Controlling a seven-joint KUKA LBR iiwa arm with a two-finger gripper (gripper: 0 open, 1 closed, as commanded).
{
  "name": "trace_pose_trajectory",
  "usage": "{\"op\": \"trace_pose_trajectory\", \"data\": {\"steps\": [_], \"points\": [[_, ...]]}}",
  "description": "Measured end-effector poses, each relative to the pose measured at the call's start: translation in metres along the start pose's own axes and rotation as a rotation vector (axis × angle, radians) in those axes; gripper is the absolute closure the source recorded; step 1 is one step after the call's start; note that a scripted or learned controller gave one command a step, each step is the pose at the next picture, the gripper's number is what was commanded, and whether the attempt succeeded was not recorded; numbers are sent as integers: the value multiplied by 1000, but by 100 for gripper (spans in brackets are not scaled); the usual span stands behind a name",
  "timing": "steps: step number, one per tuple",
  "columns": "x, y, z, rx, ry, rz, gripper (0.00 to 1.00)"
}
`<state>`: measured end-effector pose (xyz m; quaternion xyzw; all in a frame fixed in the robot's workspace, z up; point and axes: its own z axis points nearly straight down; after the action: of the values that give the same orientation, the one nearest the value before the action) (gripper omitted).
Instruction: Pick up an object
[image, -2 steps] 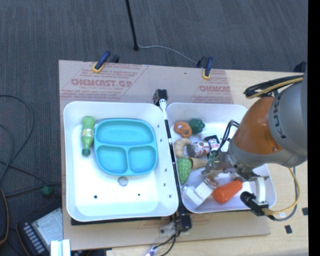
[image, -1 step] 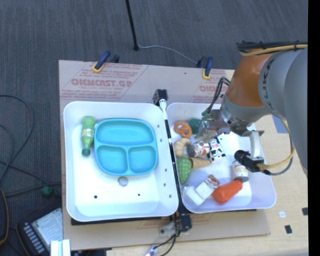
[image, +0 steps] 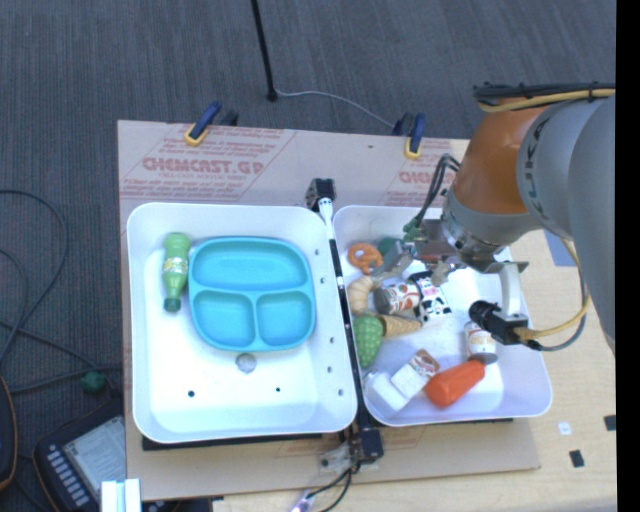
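Observation:
The right bin holds several small toys. An orange pretzel lies at its back left, and a red and white can sits beside a black and white cow in the middle. An ice cream cone and a green leafy piece lie along the left wall. An orange carrot, a white box and a small brown bottle are toward the front. My gripper hangs low over the bin's back middle, just above the can and cow. Nothing shows as held.
The left bin carries a blue divided plate, a green bottle along its left side and a small grey disc in front of the plate. A black divider clamp stands between the bins at the back. The grey arm covers the right bin's back right corner.

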<state>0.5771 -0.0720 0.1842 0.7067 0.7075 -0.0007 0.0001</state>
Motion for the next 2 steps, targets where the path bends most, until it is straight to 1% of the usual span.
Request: {"op": "trace_pose_trajectory", "data": {"steps": [1, 2], "points": [[-27, -49, 75, -2, -1, 2, 0], [-26, -88, 96, -13, -2, 2, 0]]}}
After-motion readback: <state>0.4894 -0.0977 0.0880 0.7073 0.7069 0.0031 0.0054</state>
